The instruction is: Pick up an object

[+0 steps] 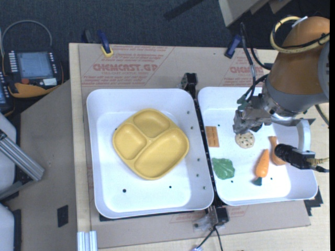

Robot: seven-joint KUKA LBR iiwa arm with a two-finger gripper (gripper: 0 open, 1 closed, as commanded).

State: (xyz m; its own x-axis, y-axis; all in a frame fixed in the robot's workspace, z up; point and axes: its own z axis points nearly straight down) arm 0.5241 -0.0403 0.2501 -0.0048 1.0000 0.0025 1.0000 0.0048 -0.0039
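From my seat I see the worktop [157,61] carrying two shallow white bins side by side. The left bin [99,140] holds a yellow divided plate [151,143] with three compartments, sitting roughly in the bin's middle and turned at an angle to its walls.

The right bin [220,101] holds the small things. A small orange-brown rectangular block [212,136] lies near the bin's left wall. A green leafy toy vegetable [223,168] lies toward the near-left corner of that bin. A round speckled cookie [244,139] sits near the bin's middle. A toy carrot [262,164] with a small dark green tip lies toward the near-right part, tilted, and a second slim orange piece [274,145] lies just beside it toward the right wall.

The arm [298,61] comes in over the far-right corner of the worktop, its orange band broad above the wrist. The end effector [246,127] hangs directly over the cookie, its tip at the cookie's far edge. I cannot tell from here whether it is released or clenched, nor whether it touches the cookie; the cookie appears to lie on the bin floor. A black cable fitting [290,156] juts over the bin's right side near the carrot.
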